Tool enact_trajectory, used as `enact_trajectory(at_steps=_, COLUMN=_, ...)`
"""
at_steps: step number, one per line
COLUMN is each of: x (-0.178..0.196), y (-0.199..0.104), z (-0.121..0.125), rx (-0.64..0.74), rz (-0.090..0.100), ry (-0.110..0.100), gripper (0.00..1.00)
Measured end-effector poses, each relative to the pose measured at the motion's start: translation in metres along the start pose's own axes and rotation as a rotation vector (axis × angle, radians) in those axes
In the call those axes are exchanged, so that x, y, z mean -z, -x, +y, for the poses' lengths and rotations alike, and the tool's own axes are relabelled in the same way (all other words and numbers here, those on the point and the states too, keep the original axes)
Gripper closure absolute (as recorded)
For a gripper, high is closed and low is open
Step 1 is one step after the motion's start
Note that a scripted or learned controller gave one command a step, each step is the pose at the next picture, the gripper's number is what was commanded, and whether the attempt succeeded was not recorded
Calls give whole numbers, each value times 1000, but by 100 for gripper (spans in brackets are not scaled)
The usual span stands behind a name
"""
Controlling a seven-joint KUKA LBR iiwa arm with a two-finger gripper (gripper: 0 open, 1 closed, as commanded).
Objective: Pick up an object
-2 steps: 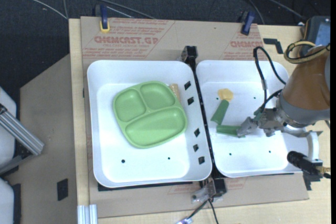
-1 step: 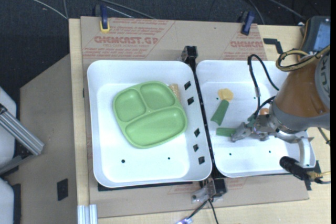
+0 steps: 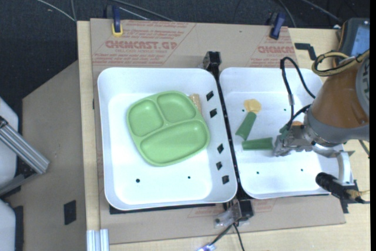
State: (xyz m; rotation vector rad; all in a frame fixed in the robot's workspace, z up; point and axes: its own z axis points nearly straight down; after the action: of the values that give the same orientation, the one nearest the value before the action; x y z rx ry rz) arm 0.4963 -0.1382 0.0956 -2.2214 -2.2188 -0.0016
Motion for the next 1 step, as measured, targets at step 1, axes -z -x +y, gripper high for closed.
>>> enact_trajectory(at_steps=1, x=63, y=-1, z=-3, rx=2, rz=-3, ry=6, gripper=100)
